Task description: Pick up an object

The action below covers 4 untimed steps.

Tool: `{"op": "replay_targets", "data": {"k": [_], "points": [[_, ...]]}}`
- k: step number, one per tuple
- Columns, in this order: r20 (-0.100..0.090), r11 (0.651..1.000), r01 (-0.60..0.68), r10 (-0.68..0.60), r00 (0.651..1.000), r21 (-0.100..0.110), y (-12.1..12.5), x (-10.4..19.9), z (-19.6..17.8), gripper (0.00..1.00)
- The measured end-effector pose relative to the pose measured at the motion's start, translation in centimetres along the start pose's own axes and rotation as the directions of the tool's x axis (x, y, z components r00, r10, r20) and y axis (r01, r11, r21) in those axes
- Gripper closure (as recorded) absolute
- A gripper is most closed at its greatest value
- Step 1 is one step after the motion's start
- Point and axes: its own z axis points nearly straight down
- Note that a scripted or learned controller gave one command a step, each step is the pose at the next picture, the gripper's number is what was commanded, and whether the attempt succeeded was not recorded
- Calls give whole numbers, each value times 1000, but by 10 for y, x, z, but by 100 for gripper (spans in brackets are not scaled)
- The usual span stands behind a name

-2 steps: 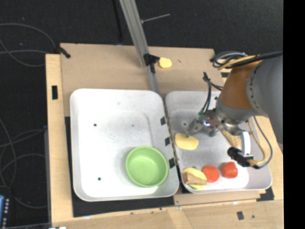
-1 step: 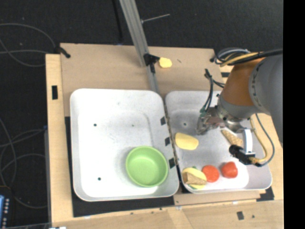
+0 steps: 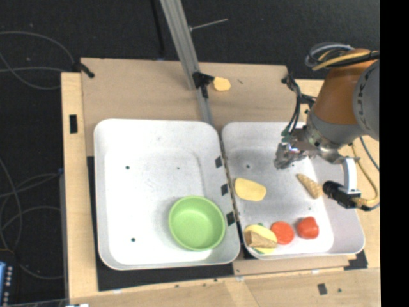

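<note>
- Gripper point(image 3: 285, 157): we find it over the right bin point(image 3: 255, 139), toward that bin's far right part, nothing between its fingers; whether they are wide or narrow we cannot tell. We judge it is placed above bare bin floor, short of any item, as a hover before a descent.
- Pale yellow piece point(image 3: 250, 189): the nearest candidate, lying flat near the right bin's left wall; rounded, smooth, potato-like.
- Tan wedge point(image 3: 308, 185): small, elongated, toward the right bin's right side, just beside the gripper.
- Two red rounded items point(image 3: 282, 231) and point(image 3: 308, 228): along the right bin's near edge, close together.
- Yellow-and-tan item point(image 3: 261, 238): near-left corner of the right bin; details unclear.
- Green bowl point(image 3: 197, 223): left bin point(image 3: 140, 152), near-right corner, upright.
- Small yellow object point(image 3: 222, 84): on the worktop point(image 3: 255, 82) beyond the bins, by the far edge.
</note>
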Motion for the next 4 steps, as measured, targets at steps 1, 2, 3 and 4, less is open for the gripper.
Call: {"op": "replay_targets", "data": {"k": [1, 2, 3, 4], "points": [[0, 1000, 8, -8, 1000, 0, 2, -1, -52, 100], [-2, 1000, 12, -12, 1000, 4, 16, 44, -64, 100], [-3, 1000, 12, -12, 1000, 5, 38, 94, -74, 100], [-2, 1000, 11, -11, 1000, 7, 48, 152, -65, 100]]}}
